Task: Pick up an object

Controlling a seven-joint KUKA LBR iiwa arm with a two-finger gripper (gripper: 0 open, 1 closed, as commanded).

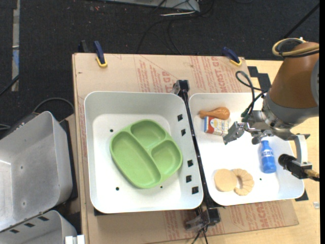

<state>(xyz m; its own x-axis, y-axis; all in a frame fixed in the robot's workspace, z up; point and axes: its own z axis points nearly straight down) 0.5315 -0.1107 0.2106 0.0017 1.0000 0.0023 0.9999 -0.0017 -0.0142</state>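
Sitting side by side on the tabletop point(132, 70) are two shallow white bins. One thing lies in the left bin point(101, 111): a green divided plate point(145, 153) with three compartments, set near the middle. The right bin point(289, 187) holds four things: one toy chicken drumstick point(215, 113) near the far wall, one small carton point(216, 126) with a red and blue print just in front of it and touching it, one blue bottle point(267, 156) with a white cap lying toward the right, and one tan cookie-like piece point(233, 181) in two round halves near the front wall. The print on the carton is too small to read. Red writing runs across the brown board under the bins, seen upside down and not legible. The gripper point(234, 133) hangs over the right bin, just right of the carton and left of the bottle; I cannot tell how its fingers stand, and nothing is seen between them. Two blue-and-yellow clamps point(100, 54) grip the board's far edge.
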